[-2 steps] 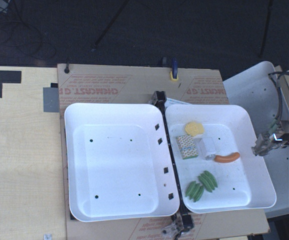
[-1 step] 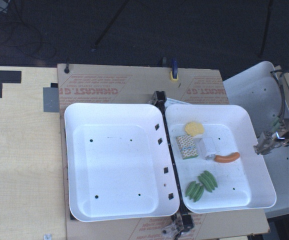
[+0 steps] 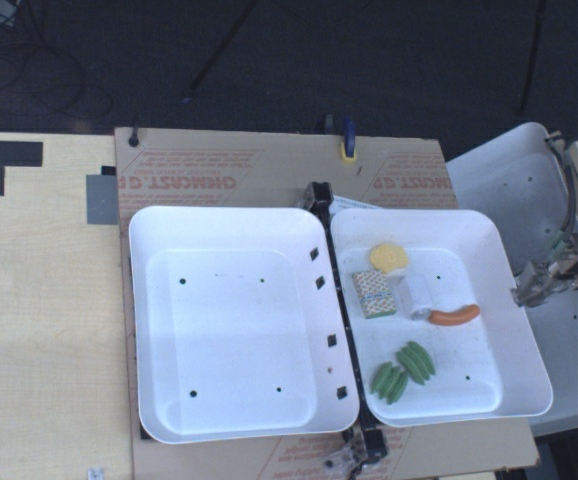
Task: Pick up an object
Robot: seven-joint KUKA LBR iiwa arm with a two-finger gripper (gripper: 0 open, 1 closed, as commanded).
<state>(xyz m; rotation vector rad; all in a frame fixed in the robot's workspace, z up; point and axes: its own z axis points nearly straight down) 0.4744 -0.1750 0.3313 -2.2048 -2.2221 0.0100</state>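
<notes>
Expect a missed or double grasp in right bin: green pods paired at front, orange sausage against pale cylinder and patterned block behind, yellow disc farthest; gripper outside right rim, open-or-closed state not determinable.

camera view: fixed overhead | slanted down | both bins in frame
</notes>
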